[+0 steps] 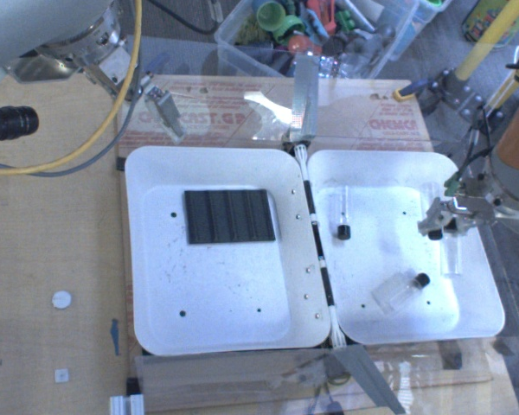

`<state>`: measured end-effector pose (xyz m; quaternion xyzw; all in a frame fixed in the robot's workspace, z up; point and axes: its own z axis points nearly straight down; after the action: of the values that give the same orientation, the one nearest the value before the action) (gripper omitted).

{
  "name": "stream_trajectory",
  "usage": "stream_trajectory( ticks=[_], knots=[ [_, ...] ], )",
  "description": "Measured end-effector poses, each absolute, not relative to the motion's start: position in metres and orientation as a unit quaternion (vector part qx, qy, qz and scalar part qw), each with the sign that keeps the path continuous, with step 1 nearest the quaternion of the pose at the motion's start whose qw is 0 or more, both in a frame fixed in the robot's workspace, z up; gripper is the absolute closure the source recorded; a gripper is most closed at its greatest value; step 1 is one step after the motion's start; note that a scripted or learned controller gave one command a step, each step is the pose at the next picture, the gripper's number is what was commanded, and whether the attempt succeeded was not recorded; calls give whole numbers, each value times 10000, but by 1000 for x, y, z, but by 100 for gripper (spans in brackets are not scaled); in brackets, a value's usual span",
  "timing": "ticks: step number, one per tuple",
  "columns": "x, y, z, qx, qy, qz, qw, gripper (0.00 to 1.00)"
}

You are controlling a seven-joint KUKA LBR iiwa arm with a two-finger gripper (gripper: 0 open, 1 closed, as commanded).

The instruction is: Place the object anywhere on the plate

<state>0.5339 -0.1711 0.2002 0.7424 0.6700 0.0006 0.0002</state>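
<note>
A dark ridged plate [229,216] lies flat in the upper part of the left bin [156,318]. The right bin [476,318] holds clear vials with black caps. One vial [342,214] lies near the divider and another [400,290] lies tilted near the front. A third clear vial [452,256] sits by the right wall, directly under my gripper [438,221]. The gripper hangs low over the right side of that bin, and its metal parts hide the vial's top end. I cannot tell if the vial is between the gripper's tips.
A raised divider [316,249] runs between the two bins. A clear tub of colourful toys [329,15] stands behind the bins. Yellow cable [112,128] loops over the bench at the upper left.
</note>
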Motion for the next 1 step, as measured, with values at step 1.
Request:
stream_trajectory(
  ticks=[1],
  knots=[
    [479,-124,198,7186,6954,-4,-15,100]
  ],
)
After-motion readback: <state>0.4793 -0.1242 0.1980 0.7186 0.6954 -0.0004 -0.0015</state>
